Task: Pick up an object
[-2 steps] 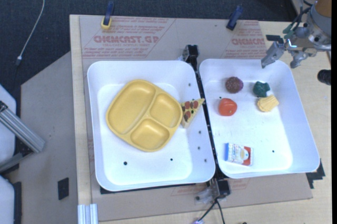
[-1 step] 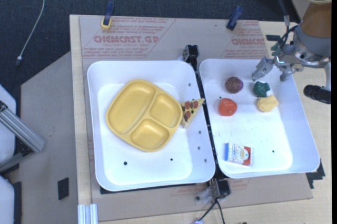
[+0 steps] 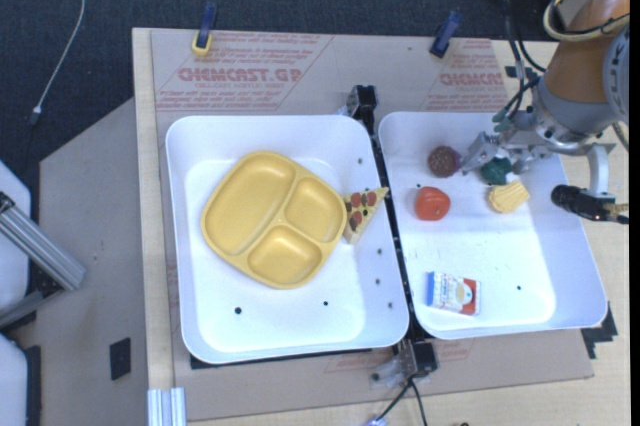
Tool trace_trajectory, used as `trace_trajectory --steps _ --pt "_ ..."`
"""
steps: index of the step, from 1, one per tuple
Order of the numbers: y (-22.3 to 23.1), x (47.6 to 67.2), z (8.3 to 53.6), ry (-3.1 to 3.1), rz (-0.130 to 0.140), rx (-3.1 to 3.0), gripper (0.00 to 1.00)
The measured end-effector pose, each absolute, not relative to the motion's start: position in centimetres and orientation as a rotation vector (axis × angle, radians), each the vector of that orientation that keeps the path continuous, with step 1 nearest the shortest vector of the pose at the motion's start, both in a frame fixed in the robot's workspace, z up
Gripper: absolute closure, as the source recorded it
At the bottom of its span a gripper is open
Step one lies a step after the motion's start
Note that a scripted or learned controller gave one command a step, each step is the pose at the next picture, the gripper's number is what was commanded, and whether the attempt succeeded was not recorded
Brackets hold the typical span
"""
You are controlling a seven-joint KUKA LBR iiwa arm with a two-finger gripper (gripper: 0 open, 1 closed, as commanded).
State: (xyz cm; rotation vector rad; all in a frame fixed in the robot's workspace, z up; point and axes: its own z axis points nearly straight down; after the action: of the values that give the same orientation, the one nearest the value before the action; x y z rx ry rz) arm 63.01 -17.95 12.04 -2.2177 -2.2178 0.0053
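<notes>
The hand (image 3: 497, 157) hovers near the right bin's (image 3: 570, 299) far edge over a green toy (image 3: 495, 173); finger spread unclear. Next, descend and close.

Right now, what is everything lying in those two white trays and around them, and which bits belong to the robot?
White bins: two, side by side on the bench; left bin, right bin.
Divided plate: one, yellow, three compartments, in the left bin.
Pizza slice: one, yellow with red spots, left bin, at the plate's right edge.
Tomato: one, red, right bin.
Brown ball: one, dark brown, right bin, above the tomato.
Corn piece: one, yellow, right bin.
Green item: one, dark green, right bin, right at the pincer; too small to identify.
Small carton: one, white, blue and orange, right bin, near side.
Clamps: two, at the board's far edge; yellow and blue, blue.
Arm: one, grey and orange, from the right.
Pincer: one, over the right bin.
</notes>
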Motion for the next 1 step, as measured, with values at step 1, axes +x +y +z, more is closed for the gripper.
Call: trace_trajectory --steps 1 --pt "-17.88 62.95 8.23 -2.219 0.004 -2.218 0.00"
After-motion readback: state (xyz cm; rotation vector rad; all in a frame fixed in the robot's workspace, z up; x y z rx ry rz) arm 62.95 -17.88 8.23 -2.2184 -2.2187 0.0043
